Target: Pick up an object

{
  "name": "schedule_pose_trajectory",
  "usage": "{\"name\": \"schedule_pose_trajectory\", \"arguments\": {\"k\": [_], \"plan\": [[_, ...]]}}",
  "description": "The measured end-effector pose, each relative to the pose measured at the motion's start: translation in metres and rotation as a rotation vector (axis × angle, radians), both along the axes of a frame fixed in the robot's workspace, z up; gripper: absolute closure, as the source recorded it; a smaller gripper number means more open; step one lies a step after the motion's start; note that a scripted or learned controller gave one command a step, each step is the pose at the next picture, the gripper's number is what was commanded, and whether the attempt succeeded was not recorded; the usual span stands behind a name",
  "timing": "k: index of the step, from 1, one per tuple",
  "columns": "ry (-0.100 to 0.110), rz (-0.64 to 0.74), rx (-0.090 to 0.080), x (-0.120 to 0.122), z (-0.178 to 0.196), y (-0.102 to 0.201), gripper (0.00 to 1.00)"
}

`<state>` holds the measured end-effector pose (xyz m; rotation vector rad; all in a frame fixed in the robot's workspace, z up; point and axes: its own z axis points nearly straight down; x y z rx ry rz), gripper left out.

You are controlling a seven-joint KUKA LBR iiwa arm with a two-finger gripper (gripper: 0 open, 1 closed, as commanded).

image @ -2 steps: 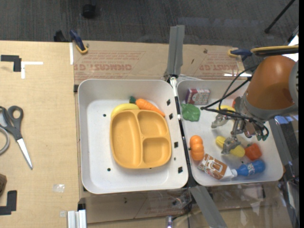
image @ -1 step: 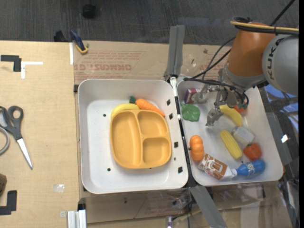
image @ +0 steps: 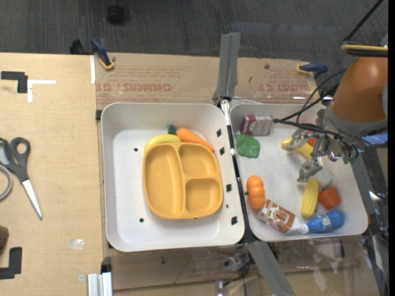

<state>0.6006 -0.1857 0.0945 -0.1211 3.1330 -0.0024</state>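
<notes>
- Currently gripper [image: 313,167] low in right bin [image: 271,111], above corn cob [image: 309,197]; jaw state: cannot tell.
- Nothing seen lifted; grasp and lift judged outstanding.

We see two bins side by side on the bench. The left bin [image: 117,184] holds a divided tray [image: 182,180], with a banana [image: 157,140] and a carrot [image: 193,137] lying just behind it. In the right bin [image: 271,113] a carton [image: 256,125] lies at the back, a leaf-shaped toy [image: 248,145] before it, and a round fruit [image: 255,190] nearer us. A snack packet [image: 276,216] lies at the front, a bottle [image: 322,222] to its right. A corn cob [image: 310,197] lies behind the bottle, under the gripper [image: 313,168]. Scissors [image: 21,171] lie well left of the bins.
</notes>
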Motion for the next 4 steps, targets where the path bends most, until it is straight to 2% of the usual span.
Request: {"name": "schedule_pose_trajectory", "arguments": {"k": [1, 2, 3, 4], "plan": [[0.004, -0.147, 0.002, -0.106, -0.002, -0.005, 0.00], [0.004, -0.268, 0.003, -0.122, -0.003, 0.043, 0.00], [0.003, -0.322, 0.003, -0.075, -0.003, 0.069, 0.00], [-0.001, -0.480, 0.002, 0.028, -0.001, 0.065, 0.00]]}}
